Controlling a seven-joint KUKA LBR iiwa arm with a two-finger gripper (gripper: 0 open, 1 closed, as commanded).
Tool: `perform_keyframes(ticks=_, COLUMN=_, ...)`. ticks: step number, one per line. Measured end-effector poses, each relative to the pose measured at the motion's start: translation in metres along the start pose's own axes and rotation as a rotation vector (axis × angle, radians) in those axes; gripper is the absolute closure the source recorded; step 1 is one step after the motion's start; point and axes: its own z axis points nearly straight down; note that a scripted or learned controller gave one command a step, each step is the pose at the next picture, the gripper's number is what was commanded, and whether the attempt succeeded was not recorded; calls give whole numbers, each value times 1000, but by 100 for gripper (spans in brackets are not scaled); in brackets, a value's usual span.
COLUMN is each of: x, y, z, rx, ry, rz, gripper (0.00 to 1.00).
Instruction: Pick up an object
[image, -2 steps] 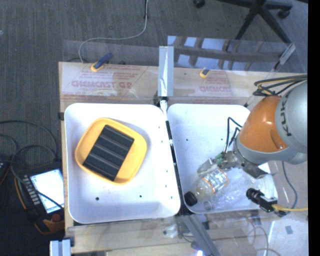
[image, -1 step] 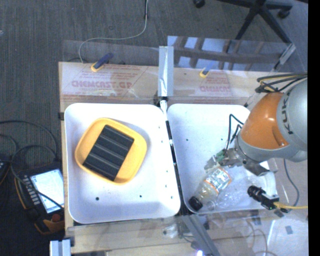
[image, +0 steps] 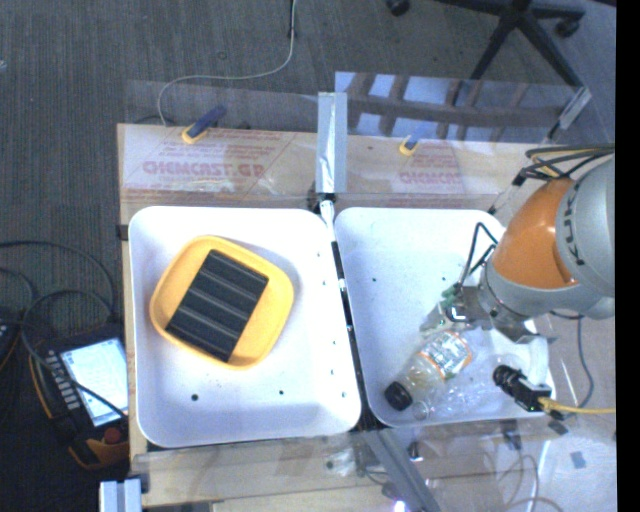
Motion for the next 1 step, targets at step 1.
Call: perform_keyframes(ticks=1, x=62, y=0, z=-170, rx=14, ry=-6, rz=-160, gripper=100)
